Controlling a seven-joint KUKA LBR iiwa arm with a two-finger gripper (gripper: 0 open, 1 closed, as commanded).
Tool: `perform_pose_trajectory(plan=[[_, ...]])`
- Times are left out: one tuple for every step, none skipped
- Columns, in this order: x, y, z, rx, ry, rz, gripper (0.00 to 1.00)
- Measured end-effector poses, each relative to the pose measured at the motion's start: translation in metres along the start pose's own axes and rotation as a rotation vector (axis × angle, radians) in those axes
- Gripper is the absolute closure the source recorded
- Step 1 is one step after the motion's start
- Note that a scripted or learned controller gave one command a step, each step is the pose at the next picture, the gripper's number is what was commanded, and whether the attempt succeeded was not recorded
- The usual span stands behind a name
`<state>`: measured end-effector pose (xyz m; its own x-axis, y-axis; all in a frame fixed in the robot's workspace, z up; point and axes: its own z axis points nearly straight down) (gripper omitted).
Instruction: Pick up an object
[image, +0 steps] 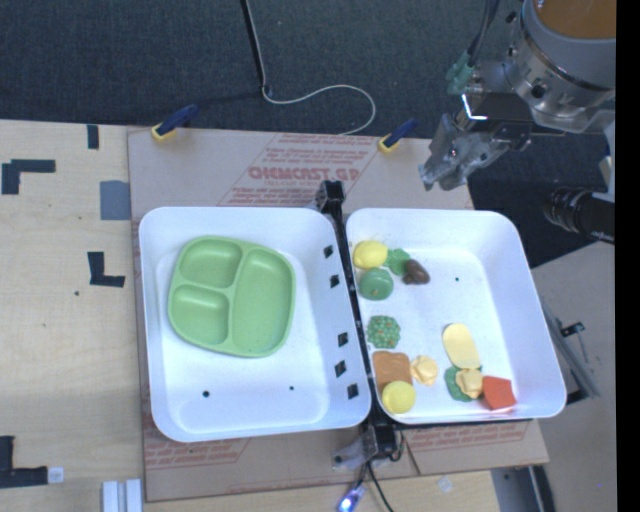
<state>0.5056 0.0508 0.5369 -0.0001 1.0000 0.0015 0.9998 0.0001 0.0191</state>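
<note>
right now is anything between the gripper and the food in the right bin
Nothing visible is. The gripper hangs above the bench just past the far rim of the right bin. The food lies uncovered along the bin's left and near sides, from the yellow ball to the red block.

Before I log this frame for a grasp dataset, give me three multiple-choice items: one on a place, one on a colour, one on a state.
1. Where does the divided plate lie?
A. left bin
B. right bin
C. on the cardboard

2. What colour is the block at the right bin's near right corner?
A. blue
B. red-orange
C. white

3. Where is the hand?
A. inside the left bin
B. pressing on the plate
C. beyond the right bin's far rim

Answers:
1 A, the green plate sits in the left bin.
2 B, it shows red-orange.
3 C, it hangs over the bench past the rim.
</note>
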Motion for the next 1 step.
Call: perform_pose_trajectory(plan=[[0.0329, -0.0252, 0.0929, 0.029, -0.003, -0.004, 1.0]])
